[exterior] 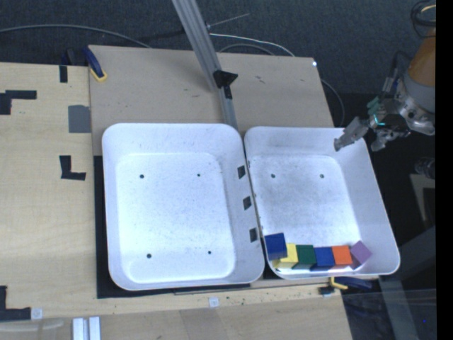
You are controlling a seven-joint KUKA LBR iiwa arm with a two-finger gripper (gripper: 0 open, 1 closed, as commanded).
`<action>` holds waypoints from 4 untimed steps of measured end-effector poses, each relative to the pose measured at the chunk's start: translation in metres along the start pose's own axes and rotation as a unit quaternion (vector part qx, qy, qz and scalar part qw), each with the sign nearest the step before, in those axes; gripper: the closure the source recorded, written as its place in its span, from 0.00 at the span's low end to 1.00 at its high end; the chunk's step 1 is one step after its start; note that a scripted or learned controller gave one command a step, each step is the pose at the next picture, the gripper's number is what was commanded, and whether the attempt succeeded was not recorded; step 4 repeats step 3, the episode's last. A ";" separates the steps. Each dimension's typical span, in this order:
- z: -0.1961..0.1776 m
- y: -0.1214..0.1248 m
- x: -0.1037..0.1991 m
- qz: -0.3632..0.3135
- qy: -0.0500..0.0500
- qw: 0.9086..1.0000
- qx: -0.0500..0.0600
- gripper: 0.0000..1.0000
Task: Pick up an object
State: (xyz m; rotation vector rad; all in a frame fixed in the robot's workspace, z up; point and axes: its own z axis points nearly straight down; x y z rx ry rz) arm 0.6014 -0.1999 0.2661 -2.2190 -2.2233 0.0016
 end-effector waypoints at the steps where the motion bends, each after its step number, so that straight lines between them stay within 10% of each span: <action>1: -0.109 0.010 0.014 0.000 0.000 1.000 0.000 0.00; 2: -0.119 0.011 0.014 0.000 -0.001 1.000 0.000 1.00; 3: 0.005 0.040 -0.010 0.001 0.000 1.000 0.004 1.00; 4: 0.005 0.040 -0.010 0.001 0.000 1.000 0.004 1.00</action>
